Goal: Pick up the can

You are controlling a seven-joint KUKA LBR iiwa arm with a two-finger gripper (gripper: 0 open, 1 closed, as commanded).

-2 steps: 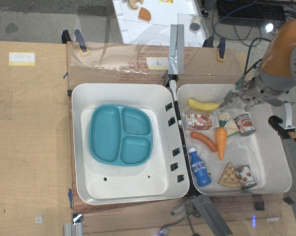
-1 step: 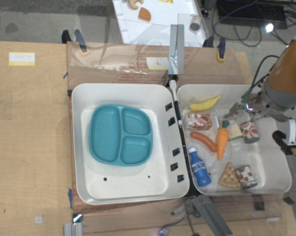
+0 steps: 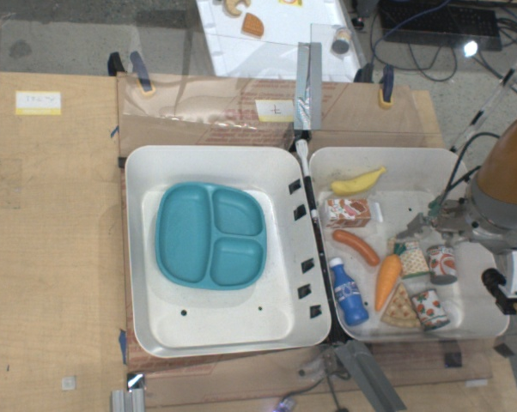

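Note:
A small can [image 3: 442, 264] with a red and white label stands in the right bin [image 3: 465, 163], near its right side. A second can [image 3: 430, 308], labelled in red and green, lies near the bin's front right corner. My gripper [image 3: 420, 226] hangs over the right bin, just above and to the left of the first can and apart from both cans. The grey arm [image 3: 499, 204] reaches in from the right edge, and nothing shows held in the gripper.
The right bin also holds a banana [image 3: 358, 180], a red packet [image 3: 348, 212], a sausage [image 3: 355, 246], a blue bottle [image 3: 348, 292], a carrot [image 3: 387, 281], a pizza slice [image 3: 401, 308] and a small green-topped box [image 3: 411, 260]. A teal divided plate [image 3: 210, 234] lies in the left bin [image 3: 147, 316].

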